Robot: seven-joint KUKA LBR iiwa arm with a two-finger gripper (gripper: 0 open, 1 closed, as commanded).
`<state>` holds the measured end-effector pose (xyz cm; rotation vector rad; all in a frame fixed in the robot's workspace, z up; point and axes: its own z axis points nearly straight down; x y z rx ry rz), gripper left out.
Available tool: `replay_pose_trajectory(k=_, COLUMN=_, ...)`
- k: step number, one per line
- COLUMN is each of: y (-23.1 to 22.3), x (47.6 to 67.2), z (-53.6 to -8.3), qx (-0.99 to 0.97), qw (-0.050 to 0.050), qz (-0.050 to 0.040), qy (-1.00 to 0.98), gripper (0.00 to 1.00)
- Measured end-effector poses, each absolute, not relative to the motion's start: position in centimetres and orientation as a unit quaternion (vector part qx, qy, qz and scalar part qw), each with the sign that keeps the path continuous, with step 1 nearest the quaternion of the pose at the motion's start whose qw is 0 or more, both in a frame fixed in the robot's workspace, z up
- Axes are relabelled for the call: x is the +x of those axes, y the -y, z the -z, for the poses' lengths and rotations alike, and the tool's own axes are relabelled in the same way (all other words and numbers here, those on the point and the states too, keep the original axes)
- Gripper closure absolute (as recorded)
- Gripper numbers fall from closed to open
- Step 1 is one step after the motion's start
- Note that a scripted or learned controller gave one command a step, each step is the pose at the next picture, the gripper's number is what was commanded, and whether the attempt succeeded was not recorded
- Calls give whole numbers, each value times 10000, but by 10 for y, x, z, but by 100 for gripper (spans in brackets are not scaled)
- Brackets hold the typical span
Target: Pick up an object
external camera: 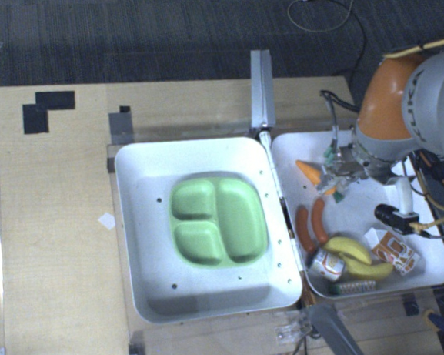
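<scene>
The metal two-finger gripper [338, 176] is seen low in the right-hand shallow white plastic bin [439, 270], beside a tapered orange carrot-shaped toy [309, 171]; finger state cannot be told. A smooth green three-compartment plate [217, 220] is held in the left white bin [147, 295], while a curved yellow banana [356, 255] lies, seemingly, against a small can [328, 265].

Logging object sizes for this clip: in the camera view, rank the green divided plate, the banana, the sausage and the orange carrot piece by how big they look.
Largest to smallest:
1. green divided plate, clearly biggest
2. banana
3. sausage, close to the banana in length but thinner
4. orange carrot piece, partly covered by the gripper, so its true extent is unsure
</scene>
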<state>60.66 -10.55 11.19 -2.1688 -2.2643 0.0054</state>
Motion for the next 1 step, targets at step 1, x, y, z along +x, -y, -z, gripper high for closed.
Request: replay_pose_trajectory(k=1, y=65, x=604, z=-227, qx=-7694, qw=3, qz=-9, qy=6388, gripper=100)
